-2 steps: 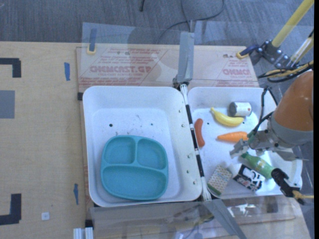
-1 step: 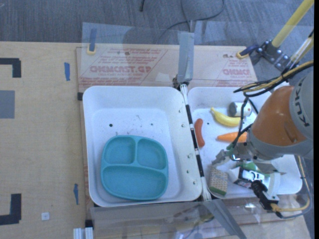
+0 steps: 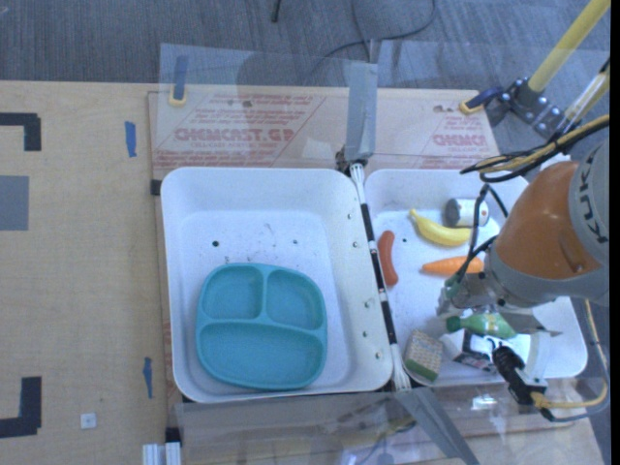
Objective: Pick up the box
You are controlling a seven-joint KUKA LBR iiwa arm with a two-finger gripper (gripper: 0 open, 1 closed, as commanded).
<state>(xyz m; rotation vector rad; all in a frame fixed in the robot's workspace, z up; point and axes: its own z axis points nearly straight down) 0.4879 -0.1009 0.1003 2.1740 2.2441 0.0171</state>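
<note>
Your gripper (image 3: 475, 320) sits low over the front part of the right bin (image 3: 397, 187), under the orange band of the arm (image 3: 542, 231), and from this slant you cannot tell whether it is open or closed, or whether anything is caught in it. What looks like the box (image 3: 423, 355), a small tan carton, lies tilted in the bin's front left corner, against the divider, just beside the gripper and to its left. Nothing shows it lifted; it appears to rest on the bin floor, so judge the pick as not yet done. Near the gripper lie a green-and-white item (image 3: 484, 325), a carrot (image 3: 448, 266), a banana (image 3: 436, 229) and a red sausage-shaped piece (image 3: 387, 258), all crowding the approach. Across the divider, the left bin (image 3: 184, 201) holds a teal divided plate (image 3: 262, 325). What remains for you: centre on the carton, close on it, and raise it clear.
</note>
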